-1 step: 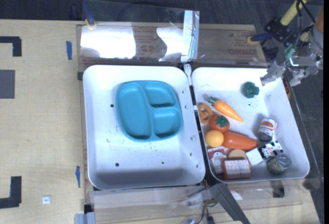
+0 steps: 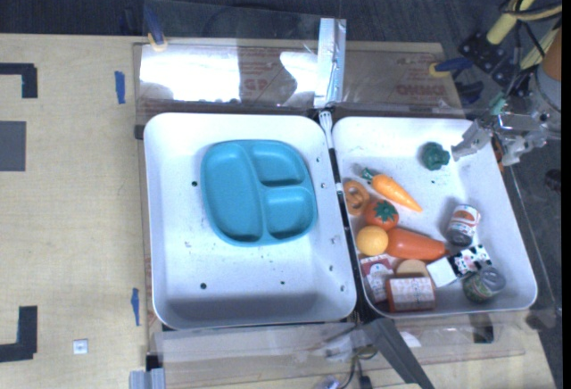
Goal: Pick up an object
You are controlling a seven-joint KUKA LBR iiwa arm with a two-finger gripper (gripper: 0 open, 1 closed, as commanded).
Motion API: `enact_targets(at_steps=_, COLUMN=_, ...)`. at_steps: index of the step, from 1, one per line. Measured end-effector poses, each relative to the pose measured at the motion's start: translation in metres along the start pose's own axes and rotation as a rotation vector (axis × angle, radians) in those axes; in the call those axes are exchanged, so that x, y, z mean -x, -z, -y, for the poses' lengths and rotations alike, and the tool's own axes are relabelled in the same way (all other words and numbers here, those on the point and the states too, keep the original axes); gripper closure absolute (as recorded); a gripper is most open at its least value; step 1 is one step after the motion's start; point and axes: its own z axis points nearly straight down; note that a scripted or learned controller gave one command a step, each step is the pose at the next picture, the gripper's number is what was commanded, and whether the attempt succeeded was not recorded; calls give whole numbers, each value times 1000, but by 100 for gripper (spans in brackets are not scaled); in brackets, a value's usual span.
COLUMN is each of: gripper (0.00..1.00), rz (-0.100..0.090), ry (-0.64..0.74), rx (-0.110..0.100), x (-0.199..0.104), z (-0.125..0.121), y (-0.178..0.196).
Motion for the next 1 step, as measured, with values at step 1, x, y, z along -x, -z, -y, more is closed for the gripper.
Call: enact_targets(at_steps=1, gripper=0, rz=1, ry=352, rx=2, x=-52, z=-29, y=-69)
